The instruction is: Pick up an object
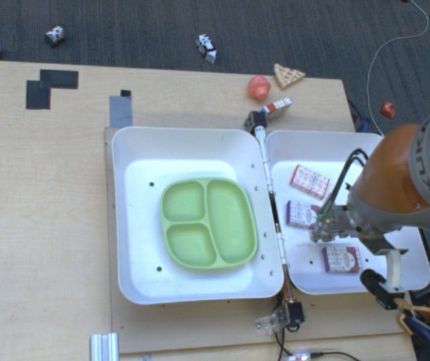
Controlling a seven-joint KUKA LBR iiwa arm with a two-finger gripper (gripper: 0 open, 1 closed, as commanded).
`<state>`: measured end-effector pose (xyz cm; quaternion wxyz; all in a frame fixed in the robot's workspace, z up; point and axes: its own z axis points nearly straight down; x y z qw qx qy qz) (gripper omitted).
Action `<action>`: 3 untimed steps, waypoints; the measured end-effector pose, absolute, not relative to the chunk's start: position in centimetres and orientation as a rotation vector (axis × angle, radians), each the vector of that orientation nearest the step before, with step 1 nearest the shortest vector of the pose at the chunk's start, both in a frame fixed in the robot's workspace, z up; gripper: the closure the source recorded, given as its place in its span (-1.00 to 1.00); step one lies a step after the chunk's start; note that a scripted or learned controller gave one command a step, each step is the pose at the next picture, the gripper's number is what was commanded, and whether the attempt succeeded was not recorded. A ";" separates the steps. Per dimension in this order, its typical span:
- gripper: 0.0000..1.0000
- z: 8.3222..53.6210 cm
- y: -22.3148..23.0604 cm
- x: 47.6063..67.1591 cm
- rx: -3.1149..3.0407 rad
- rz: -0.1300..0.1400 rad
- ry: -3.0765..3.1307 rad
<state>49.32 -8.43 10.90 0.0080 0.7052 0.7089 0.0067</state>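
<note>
End effector (322, 228) low in right bin (418, 273), grip state not discernible, small cards at 12 (310, 180), 9 (300, 213) and 5 o'clock (340, 259) around it, green divided tray (207, 222) filling left bin (128, 224), surface (42, 224) open at 9 o'clock.

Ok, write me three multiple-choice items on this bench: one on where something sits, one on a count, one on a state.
1. Where is the green divided plate?
A. In the left bin
B. In the right bin
C. On the floor

2. How many small packets lie in the right bin?
A. One
B. Three
C. Six

3. How does the plate lie?
A. Flat, compartments facing up
B. Upside down
C. Standing on its edge

Answers:
1 A: the plate rests on the floor of the left bin.
2 B: one packet lies near the far wall, a second packet below it and a third packet nearest the camera, by the gripper.
3 A: all three compartments show open to the camera.
</note>
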 end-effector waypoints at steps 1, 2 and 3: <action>-1.00 10.9 -8.4 49.3 2.205 0.021 2.215; -1.00 8.7 -8.5 48.9 2.216 0.008 2.218; 1.00 9.8 -8.4 49.1 2.210 0.014 2.218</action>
